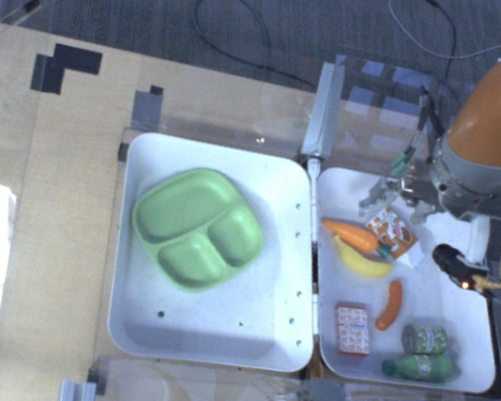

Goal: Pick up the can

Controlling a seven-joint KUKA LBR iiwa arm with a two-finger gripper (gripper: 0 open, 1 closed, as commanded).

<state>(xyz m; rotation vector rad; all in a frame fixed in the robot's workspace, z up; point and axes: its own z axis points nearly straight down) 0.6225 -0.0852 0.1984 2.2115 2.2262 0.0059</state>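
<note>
The can, grey-green and lying on its side, rests near the front right corner of the right bin. My gripper hovers at the back of that bin, over a red and white snack packet, well away from the can. Its fingers are spread open with nothing between them.
A green bottle lies just in front of the can. A red sausage and a red box lie to its left. A carrot and a banana sit mid-bin. The left bin holds a green divided plate.
</note>
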